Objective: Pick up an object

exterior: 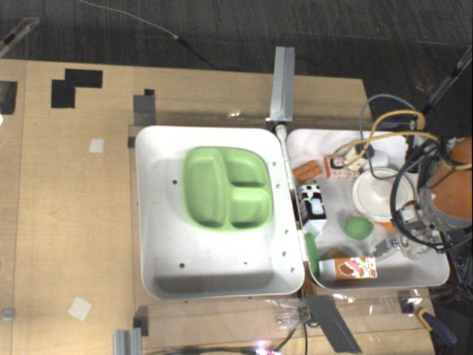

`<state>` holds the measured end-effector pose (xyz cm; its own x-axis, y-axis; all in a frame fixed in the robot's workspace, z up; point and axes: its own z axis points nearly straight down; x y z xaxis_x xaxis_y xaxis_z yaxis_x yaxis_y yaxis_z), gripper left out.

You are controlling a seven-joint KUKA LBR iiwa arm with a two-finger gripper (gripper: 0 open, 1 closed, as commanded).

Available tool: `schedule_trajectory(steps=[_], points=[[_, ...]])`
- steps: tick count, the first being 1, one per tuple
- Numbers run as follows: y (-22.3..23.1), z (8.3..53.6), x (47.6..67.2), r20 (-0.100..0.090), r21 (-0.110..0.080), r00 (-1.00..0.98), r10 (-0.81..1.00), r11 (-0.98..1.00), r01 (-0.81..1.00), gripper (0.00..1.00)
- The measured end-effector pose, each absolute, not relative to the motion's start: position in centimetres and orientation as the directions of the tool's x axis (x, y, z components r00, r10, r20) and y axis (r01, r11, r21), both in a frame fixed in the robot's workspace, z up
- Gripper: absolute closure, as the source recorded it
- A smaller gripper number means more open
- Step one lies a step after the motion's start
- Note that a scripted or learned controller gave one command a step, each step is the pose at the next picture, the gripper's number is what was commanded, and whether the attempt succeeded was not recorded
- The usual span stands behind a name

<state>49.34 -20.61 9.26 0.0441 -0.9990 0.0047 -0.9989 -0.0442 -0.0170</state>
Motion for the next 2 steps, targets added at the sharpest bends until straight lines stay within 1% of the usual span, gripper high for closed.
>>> schedule_trajectory(steps=[1, 2], points=[[-11.9, 11.9, 49.0, -0.001, -0.006, 0.242, -0.97, -0.242, -0.97, 0.0], [-9.1, 9.4, 52.1, 0.004, -0.025, 0.23, -0.973, -0.23, -0.973, 0.0]])
